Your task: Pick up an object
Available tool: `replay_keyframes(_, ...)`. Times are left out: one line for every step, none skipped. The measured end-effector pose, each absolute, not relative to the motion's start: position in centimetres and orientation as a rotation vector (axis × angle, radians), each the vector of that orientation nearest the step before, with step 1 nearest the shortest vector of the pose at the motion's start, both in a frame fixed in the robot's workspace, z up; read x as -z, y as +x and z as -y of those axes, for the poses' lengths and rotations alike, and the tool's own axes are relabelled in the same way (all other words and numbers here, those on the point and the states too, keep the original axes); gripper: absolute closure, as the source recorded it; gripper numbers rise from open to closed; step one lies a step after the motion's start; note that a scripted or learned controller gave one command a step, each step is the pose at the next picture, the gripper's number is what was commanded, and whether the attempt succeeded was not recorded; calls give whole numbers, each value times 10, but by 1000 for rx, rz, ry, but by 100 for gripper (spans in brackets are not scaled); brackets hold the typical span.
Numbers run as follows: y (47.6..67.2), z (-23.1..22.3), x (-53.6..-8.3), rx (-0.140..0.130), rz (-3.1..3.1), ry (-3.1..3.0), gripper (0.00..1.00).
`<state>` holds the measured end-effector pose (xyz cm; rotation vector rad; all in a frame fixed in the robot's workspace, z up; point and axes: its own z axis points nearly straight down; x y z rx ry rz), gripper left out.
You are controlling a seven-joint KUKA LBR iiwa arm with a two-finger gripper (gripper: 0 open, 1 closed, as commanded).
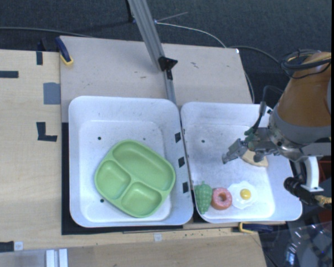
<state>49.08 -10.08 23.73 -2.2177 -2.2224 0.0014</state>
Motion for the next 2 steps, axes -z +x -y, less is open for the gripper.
replay_keyframes(491,101,-237,-1,2222,-2218,0)
replay_keyframes(487,110,-180,-9,2217,-2217,0)
